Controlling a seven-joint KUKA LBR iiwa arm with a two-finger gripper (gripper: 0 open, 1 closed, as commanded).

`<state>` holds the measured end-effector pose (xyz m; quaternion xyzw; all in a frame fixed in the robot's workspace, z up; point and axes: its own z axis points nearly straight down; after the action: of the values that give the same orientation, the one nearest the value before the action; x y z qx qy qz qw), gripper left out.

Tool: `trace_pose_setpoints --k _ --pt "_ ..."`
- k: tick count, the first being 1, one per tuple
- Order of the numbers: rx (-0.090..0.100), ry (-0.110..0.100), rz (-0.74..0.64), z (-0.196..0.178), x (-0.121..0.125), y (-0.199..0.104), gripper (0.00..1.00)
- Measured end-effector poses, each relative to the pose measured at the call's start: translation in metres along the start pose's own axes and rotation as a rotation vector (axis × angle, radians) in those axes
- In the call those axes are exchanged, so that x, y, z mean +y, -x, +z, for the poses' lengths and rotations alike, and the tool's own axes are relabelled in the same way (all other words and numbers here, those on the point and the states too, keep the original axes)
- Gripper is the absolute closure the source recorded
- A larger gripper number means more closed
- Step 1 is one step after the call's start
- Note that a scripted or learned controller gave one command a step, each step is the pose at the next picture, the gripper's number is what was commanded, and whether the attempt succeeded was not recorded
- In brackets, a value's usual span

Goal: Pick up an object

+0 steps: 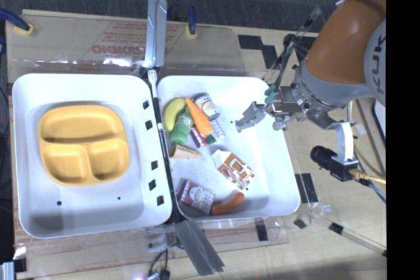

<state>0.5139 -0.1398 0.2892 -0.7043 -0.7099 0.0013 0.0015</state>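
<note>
- Fingers (248, 119) hang over the right bin (279, 170), holding nothing; how far apart they stand, I cannot tell.
- Carrot (198, 116) lies well left of them.

A yellow divided tray (83, 143) with three compartments lies in the left white bin (26, 206) at the left of the frame. Above both bins, a clear sheet with red printing (125, 41) lies on the counter (259, 36), with a grey metal bar (156, 33) upright at the seam between them. Blue clamps (20, 21) sit at the upper left edge.
</note>
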Motion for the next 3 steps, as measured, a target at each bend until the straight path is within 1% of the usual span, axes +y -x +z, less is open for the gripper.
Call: trace_pose_setpoints --k 1,2,3 --pt "0.0 -0.001 -0.089 0.124 0.021 0.008 0.0" --pt "0.001 0.0 -0.117 0.199 -0.019 0.038 0.0" --pt "0.0 0.0 -0.123 0.189 -0.018 0.037 1.0"
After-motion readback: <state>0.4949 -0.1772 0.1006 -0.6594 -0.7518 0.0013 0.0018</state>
